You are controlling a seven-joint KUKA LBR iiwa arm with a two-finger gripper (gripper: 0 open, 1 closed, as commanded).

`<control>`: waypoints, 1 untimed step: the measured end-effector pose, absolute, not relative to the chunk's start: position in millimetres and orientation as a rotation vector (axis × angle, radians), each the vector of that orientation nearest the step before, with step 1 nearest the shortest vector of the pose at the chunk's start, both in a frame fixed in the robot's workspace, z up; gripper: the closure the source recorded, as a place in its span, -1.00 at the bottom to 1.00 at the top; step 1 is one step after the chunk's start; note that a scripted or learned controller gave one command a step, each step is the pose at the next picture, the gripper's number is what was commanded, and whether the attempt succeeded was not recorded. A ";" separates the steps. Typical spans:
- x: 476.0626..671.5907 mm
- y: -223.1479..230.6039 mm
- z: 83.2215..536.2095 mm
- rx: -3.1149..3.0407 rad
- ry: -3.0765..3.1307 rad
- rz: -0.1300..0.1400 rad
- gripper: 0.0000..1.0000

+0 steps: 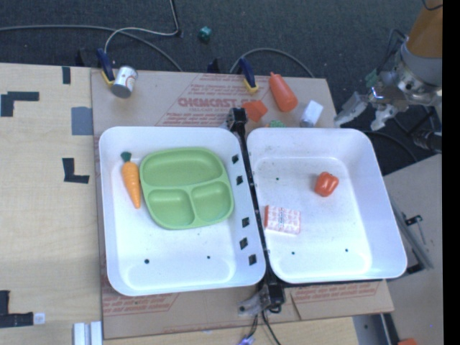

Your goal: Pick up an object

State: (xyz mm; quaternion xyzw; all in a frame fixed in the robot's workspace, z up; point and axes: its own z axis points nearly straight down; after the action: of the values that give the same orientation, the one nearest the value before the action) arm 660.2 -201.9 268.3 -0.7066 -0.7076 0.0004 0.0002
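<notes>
Altogether two bins (pixel 108 214), one carrot (pixel 131 183).

Grey arm (pixel 422 63) w/ orange band (pixel 425 27) above wrist, metallic two-finger gripper (pixel 365 113), thin dark cables.

Bright, even overhead light, soft shadows, mild glare on the white bins (pixel 115 214), slightly grainy.

Two white bins, the left bin (pixel 115 214) and the right bin (pixel 374 192), are set side by side on a cardboard sheet (pixel 194 99) laid over the wooden bench (pixel 43 214).
</notes>
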 end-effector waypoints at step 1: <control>658.4 -223.5 94.2 -2.219 -2.223 0.004 -1.00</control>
State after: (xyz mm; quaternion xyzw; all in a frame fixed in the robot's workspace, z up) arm 658.4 -223.5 94.2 -0.7065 -0.7077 0.0013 0.0005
